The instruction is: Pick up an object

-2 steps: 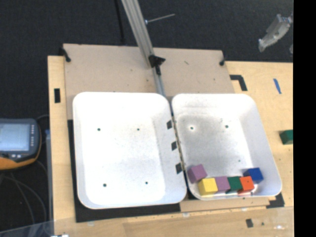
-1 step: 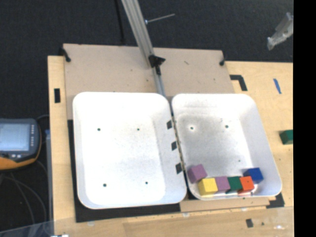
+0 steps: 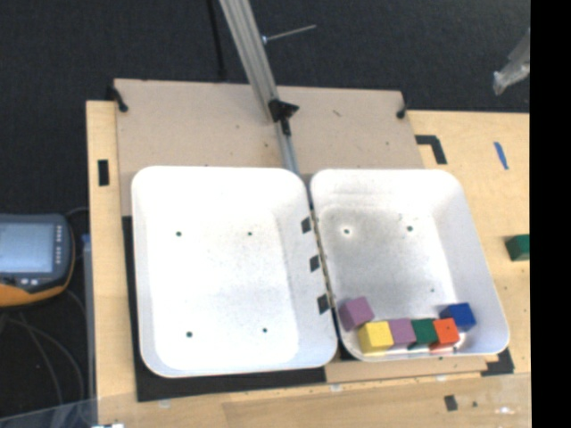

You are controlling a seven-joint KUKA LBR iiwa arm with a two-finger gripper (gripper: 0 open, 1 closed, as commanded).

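Observation:
Several small blocks lie along the near edge of the right bin (image 3: pixel 446 203). A purple block (image 3: pixel 357 311) sits a little apart at the left. Beside it, in a row, are a yellow block (image 3: pixel 376 335), a second purple block (image 3: pixel 402 332), a green block (image 3: pixel 424 332), an orange block (image 3: pixel 445 332) and a blue block (image 3: pixel 459 315). They are bunched against the bin's front wall.
The left bin (image 3: pixel 223 266) stands beside the right one, joined by dark clips along the shared edge. A metal rail (image 3: pixel 254 52) slants down from the top to the bins' back edge. A handheld pendant (image 3: pixel 31 257) lies off the bench at left. A green object (image 3: pixel 519 246) sits at the right.

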